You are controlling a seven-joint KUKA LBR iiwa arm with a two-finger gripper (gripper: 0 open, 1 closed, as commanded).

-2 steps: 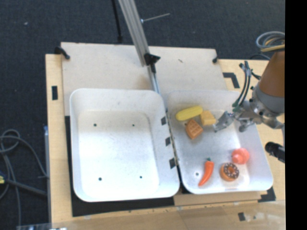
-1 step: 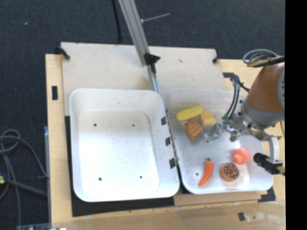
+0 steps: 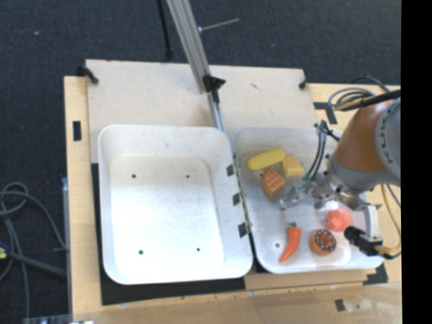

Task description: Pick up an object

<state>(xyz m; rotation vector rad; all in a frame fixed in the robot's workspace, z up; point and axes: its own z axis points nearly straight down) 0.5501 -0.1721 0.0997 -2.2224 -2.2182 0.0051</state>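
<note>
Grey and orange, the arm [image 3: 364, 147] reached in over the right-hand bin [image 3: 260, 258], its wrist low above the bin floor. The gripper [image 3: 297, 198] hung over the middle of that bin; whether it was parted, together or clamped on anything could not be told, since the metal parts blur into one another there. Nothing was clearly seen held.

Positions relative to the gripper:
- Waffle-textured brown block [image 3: 273, 181]: just beside it, up and to the left, tilted.
- Small yellow cube [image 3: 293, 167]: just above it, touching or nearly touching the brown block.
- Long yellow piece [image 3: 266, 159]: further up and left, lying flat, close by the cube.
- Orange-red carrot-like piece [image 3: 290, 243]: below it, lying on the bin floor, tip pointing down.
- Round brown doughnut-like piece [image 3: 323, 241]: below and to the right, beside the carrot piece but apart from it.
- Pink-red rounded piece [image 3: 339, 219]: to the right and slightly below, partly under the wrist hardware.

The left-hand bin [image 3: 108, 140] lay well apart to the left of the gripper.
</note>
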